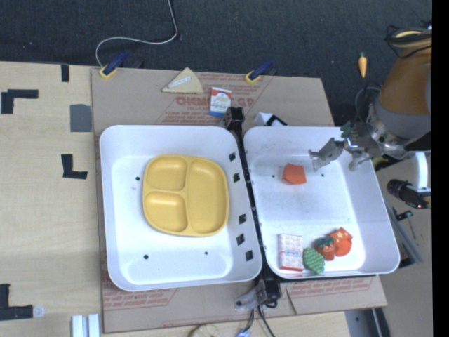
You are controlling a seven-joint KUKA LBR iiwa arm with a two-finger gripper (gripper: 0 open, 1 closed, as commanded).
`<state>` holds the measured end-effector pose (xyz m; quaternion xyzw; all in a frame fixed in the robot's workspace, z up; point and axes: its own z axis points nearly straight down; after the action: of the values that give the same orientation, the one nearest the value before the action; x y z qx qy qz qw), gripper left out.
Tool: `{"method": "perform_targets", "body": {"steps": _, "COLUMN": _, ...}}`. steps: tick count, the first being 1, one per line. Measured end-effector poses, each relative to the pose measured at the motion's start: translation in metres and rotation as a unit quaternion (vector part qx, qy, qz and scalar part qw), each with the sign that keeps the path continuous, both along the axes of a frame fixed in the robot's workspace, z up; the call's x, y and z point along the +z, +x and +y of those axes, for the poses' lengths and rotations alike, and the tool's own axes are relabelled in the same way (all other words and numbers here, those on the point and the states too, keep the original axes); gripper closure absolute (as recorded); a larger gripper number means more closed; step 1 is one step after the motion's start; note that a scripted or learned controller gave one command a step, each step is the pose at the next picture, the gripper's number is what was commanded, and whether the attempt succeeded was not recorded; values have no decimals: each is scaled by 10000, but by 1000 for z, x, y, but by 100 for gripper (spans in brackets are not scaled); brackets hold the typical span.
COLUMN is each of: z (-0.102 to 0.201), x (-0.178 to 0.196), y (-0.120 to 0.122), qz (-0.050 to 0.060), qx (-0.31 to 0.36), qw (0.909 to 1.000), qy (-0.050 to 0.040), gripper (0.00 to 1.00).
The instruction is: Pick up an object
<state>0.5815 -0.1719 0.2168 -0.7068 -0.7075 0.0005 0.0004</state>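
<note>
An orange block (295, 174) lies in the upper middle of the right bin (365, 209). Near that bin's front edge sit a pink-and-white packet (290, 251), a green piece (313, 260) and a red-orange toy (335, 243), close together. My gripper (339, 153) hovers over the bin's upper right part, just right of the orange block and apart from it. Its fingers (321, 153) stand spread, with nothing between them. The left bin (119, 188) holds a yellow divided plate (186, 194).
A small red-and-white carton (220, 102) and a tan wedge (184, 82) lie on the cardboard behind the bins. Blue clamps (260, 69) pin the cardboard's back edge. A cable (154, 34) loops over the dark floor behind. The arm's orange band (407, 83) is at the right.
</note>
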Motion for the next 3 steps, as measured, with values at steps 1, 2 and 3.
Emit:
{"method": "perform_targets", "body": {"steps": 1, "z": 24, "x": -95, "y": 52, "qz": 11, "qx": 1, "qw": 10000, "qy": 6, "gripper": 0}}
{"method": "perform_targets", "body": {"steps": 2, "z": 33, "x": -130, "y": 43, "qz": -18, "qx": 1, "qw": 10000, "qy": -11, "gripper": 0}}
{"method": "perform_targets", "body": {"steps": 3, "z": 33, "x": -120, "y": 43, "qz": -31, "qx": 2, "qw": 10000, "qy": -18, "gripper": 100}}
